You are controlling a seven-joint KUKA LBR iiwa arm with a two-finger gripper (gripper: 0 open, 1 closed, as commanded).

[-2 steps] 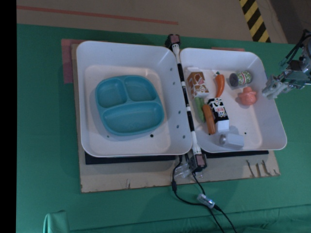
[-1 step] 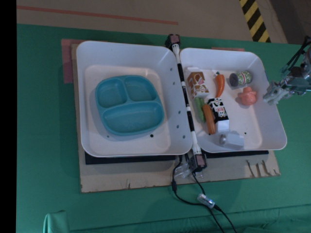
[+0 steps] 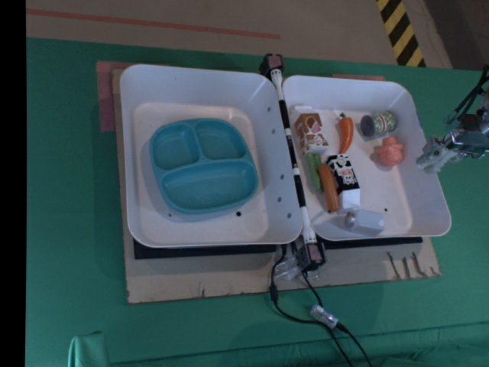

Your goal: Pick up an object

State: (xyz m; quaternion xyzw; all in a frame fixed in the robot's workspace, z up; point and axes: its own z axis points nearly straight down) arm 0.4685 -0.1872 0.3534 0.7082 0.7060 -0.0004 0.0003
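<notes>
The right bin (image 3: 425,205) holds several small objects: a brown carton (image 3: 311,131), an orange carrot (image 3: 345,132), a small can (image 3: 380,122) on its side, a pink toy (image 3: 389,152), a black-and-white milk carton (image 3: 345,178), a green piece (image 3: 314,170), an orange stick-shaped piece (image 3: 328,187) and a pale bottle (image 3: 364,220) lying flat. My gripper (image 3: 432,161) hangs at the bin's right rim, right of the pink toy and apart from it. Its fingers stand open with nothing between them.
The left bin (image 3: 145,90) holds a blue divided plate (image 3: 203,165). A black-and-white bar (image 3: 293,159) runs between the two bins. Cables (image 3: 306,297) trail over the cardboard and green cloth in front.
</notes>
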